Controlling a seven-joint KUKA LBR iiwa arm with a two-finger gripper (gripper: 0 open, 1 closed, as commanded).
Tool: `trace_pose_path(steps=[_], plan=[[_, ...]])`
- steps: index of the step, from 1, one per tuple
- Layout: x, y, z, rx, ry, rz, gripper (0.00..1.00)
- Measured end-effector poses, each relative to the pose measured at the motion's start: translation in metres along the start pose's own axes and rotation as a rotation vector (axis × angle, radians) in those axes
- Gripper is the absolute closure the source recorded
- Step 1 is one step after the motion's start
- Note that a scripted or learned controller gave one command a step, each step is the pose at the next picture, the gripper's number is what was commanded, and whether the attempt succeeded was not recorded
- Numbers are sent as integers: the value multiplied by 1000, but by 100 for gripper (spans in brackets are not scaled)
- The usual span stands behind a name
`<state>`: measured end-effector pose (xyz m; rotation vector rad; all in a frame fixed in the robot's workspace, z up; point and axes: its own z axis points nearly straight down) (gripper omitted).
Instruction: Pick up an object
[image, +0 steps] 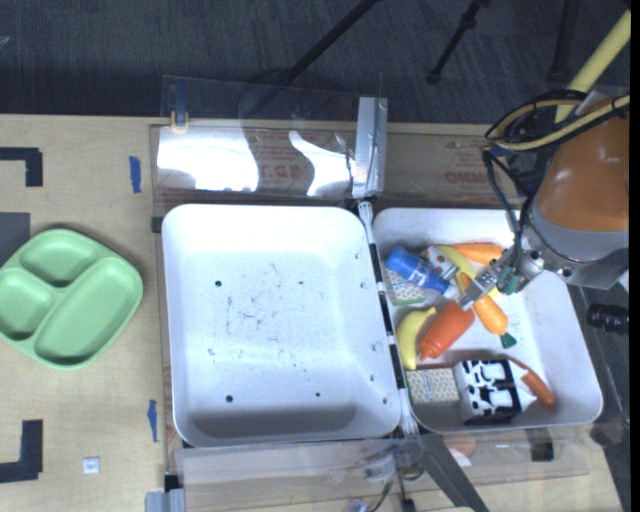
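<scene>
Nearest, in the right bin, a black-and-white block; beyond it the orange carrot, which looks light, rigid and slick, best pinched across its thick middle. Farther back the end effector hovers; its state, I cannot tell.

Two bins side by side on the table: right bin holds clustered objects, apparently overlapping; a divided plate lies left of the left bin.

The gripper hangs over the right bin, just above the carrots and blue bottle.
</scene>
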<state>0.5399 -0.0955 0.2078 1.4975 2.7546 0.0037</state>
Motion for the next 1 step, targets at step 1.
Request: trace_pose_path(steps=[1], plan=[[-38, 12, -24, 2, 0, 199, 100]])
